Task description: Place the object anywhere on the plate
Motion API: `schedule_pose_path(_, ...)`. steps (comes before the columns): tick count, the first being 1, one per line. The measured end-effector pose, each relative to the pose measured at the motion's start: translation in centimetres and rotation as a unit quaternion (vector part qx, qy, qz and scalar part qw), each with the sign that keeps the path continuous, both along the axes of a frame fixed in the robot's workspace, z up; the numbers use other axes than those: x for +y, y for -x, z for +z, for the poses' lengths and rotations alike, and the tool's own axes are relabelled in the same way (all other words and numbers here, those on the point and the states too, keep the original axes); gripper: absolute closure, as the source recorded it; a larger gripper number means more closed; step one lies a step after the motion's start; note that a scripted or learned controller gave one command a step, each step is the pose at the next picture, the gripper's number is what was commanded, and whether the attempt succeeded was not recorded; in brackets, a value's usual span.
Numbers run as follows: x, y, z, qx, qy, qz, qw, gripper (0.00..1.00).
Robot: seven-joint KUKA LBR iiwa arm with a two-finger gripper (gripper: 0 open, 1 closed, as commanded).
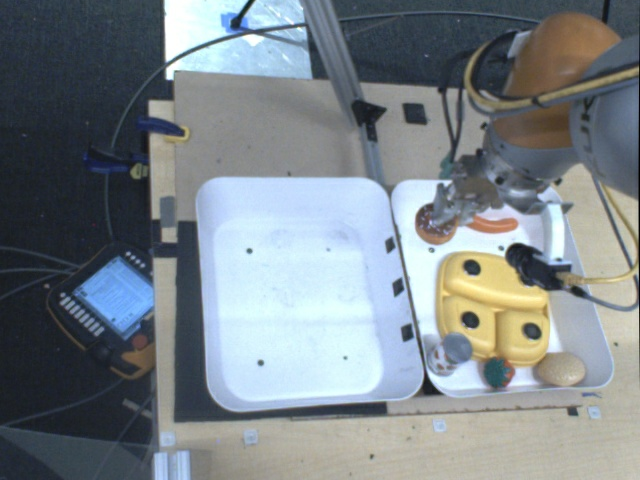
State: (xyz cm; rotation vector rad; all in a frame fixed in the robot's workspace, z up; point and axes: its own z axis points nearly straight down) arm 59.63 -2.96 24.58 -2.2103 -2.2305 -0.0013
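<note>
The gripper (447, 211) hangs over the far-left corner of the right bin (601, 353), right above a brown round object (434, 228); how far its jaws stand apart, I cannot tell. The yellow plate (495, 303) lies near, toward the front of that bin, apart from the object.

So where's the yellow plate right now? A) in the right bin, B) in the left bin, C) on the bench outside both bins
A: the yellow plate lies in the right bin, below the gripper.
</note>
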Motion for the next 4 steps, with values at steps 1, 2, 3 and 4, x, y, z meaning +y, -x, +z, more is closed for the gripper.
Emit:
schedule_pose_path(1,6.1,1.5,0.0,0.0,-0.0005,0.001,1.0,1.0)
schedule_pose_path(2,11.8,2.7,0.3,0.0,-0.0008,0.001,1.0,1.0)
schedule_pose_path(3,16.6,3.9,0.2,0.0,-0.0005,0.001,1.0,1.0)
schedule_pose_path(4,16.3,3.8,0.2,0.0,0.0003,-0.002,1.0,0.0)
